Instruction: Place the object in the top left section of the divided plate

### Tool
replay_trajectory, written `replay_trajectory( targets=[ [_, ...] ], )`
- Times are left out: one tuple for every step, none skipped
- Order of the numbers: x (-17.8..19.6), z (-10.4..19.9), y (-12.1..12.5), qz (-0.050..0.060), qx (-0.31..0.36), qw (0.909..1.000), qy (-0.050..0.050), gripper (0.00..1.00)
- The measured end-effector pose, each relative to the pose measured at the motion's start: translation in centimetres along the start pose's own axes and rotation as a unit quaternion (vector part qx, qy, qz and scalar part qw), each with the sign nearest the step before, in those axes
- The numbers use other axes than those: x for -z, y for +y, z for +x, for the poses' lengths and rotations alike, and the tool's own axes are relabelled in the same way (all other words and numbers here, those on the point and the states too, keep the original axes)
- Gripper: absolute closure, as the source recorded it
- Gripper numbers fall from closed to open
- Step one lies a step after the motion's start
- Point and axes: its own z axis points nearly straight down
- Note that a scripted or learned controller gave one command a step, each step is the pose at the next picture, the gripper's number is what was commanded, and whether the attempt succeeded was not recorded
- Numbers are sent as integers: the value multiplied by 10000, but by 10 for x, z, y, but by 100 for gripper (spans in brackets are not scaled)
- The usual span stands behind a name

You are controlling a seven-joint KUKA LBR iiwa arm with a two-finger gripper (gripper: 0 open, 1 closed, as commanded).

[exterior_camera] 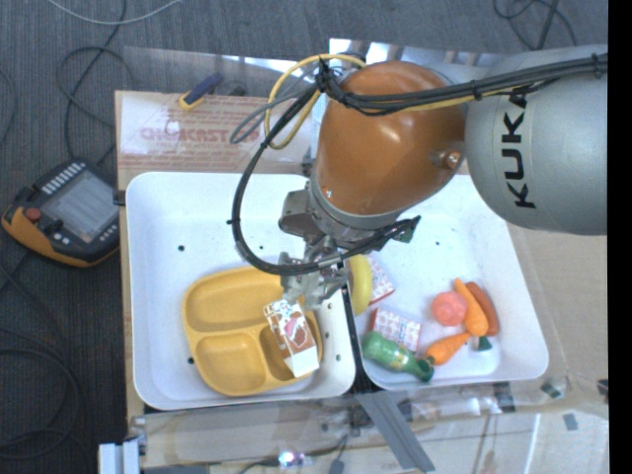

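- The arm [395,136] covers most of the bench; its end effector [314,282] hangs over the seam between the two bins. Whether it is open or closed cannot be told, since the wrist hides it.
- The left bin [168,225] holds the divided plate [232,339], directly below and to the left of the end effector.
- The object, a small carton [292,337], sits just below the end effector, tilted over the plate's lower right section. Contact between carton and end effector cannot be confirmed.
- Procedure, as a judgement: secure the carton, lift it clear of the plate ridges, move it up and left to the top left section [227,299], and release it low.
- The right bin [494,255] lies to the right of the end effector and holds a yellow banana [361,282], patterned packet [397,328], green bottle [395,355], carrots [474,309] and a red fruit [448,308].
- Obstruction: the bin wall and the black cable [242,215] lie close to the travel path.
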Motion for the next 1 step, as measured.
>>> replay_trajectory(
  targets=[
    [-49, 12, 29, -16, 1661, 9861, 18, 100]
  ],
)
